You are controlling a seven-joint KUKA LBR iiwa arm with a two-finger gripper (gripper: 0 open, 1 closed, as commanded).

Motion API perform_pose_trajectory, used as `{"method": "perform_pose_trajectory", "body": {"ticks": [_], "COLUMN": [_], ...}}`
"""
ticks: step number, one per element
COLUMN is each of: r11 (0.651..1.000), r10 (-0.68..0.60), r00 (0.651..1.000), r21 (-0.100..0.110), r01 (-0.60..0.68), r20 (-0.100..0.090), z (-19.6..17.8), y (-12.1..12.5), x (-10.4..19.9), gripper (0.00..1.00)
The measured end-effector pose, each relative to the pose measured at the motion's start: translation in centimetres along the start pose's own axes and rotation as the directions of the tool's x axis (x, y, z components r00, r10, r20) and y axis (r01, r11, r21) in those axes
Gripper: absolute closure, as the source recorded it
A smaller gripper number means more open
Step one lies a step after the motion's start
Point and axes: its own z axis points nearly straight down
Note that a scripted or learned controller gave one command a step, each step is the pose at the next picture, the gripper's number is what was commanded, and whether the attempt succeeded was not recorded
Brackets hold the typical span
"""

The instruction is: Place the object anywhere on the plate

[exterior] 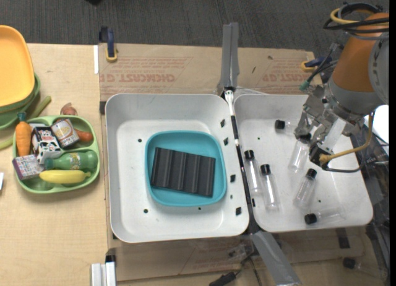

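Observation:
A teal plate (213,144) lies in the middle of the left white bin (124,155). A dark grey ribbed slab (184,170) rests flat on the plate. Several clear tubes with black caps lie loose in the right bin (272,216): one (252,170) by the left wall, one (270,187) beside it, one (305,187) further right. My gripper (311,137) hangs low over the right bin's upper right part, just above another clear tube (297,156). Whether it touches that tube I cannot make out.
A loose black cap (279,124) lies left of the gripper and another (310,218) near the right bin's front. A green tray of toy food (55,155) and stacked yellow plates (15,68) sit on the bench at far left. Cables (346,155) trail from the wrist.

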Motion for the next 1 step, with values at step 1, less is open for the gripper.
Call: {"method": "perform_pose_trajectory", "body": {"ticks": [1], "r11": [1.000], "r10": [0.001], "r00": [1.000], "r21": [0.000], "r01": [-0.001], "r20": [0.000], "z": [-0.01], "y": [0.01], "x": [0.00], "gripper": [0.00]}}
